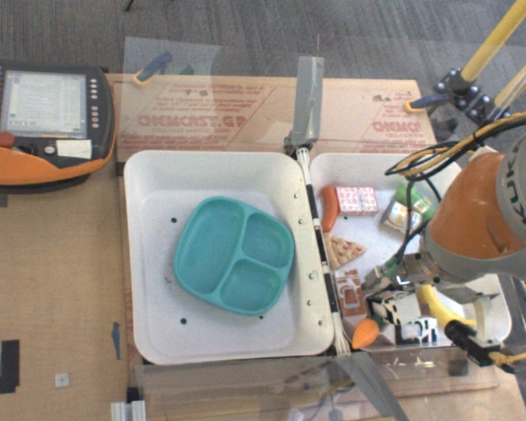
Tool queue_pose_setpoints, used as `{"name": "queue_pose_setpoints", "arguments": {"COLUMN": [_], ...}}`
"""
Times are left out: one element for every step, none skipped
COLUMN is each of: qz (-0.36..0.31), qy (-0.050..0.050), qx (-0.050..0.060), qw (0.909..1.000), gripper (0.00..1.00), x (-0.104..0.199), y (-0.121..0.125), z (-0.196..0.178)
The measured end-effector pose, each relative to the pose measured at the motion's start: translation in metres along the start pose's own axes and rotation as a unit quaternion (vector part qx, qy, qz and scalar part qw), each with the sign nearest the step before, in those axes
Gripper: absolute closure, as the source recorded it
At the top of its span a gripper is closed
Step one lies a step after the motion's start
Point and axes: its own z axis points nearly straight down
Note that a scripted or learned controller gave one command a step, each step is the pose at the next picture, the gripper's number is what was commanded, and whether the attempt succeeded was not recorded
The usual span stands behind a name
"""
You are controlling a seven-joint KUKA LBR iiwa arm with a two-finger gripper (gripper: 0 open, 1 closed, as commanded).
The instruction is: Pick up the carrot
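Although small and probably light, stiff plastic, the carrot (365,332) at the right bin's (500,323) front-left corner looks slippery; the gripper (394,281) poises nearby, best pinching mid-body.

The small orange carrot (365,332) with a rounded end lies in the right bin, at its front left corner, against the wall.
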Motion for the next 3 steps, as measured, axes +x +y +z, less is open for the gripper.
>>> {"name": "queue_pose_setpoints", "arguments": {"qz": [0.0,0.092,-0.077], "qy": [0.001,0.003,0.004], "qx": [0.0,0.008,0.007], "qw": [1.0,0.9957,0.997], "gripper": [1.0,1.0,1.0], "x": [0.0,0.075,0.126], "y": [0.0,0.004,0.009], "z": [-0.009,-0.107,-0.141]}}
